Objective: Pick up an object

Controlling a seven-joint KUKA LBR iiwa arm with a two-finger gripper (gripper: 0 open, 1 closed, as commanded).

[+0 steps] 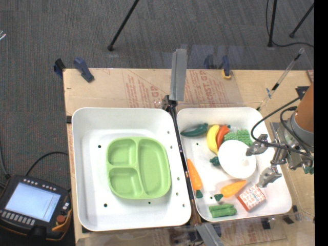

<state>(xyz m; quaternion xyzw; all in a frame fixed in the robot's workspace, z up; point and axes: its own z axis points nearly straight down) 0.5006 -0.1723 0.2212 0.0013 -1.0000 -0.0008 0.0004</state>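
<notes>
White plastic is lying directly under the hand (267,161): a round white plate (237,159) is sitting in the middle of the right bin (285,199), and the two fingers (257,147) are hanging spread apart over the plate's right edge, gripping nothing. One finger is reaching toward the plate's upper right rim; the other is pointing down toward the small red and white box (251,198) just below the plate. An orange carrot (232,188) is lying to the lower left of the hand, its long axis running left to right at a slight tilt, and a second carrot (193,174) is lying well to the left. The plate and box are looking like the nearest candidates; a short descent seems to be all the move is needing.
</notes>
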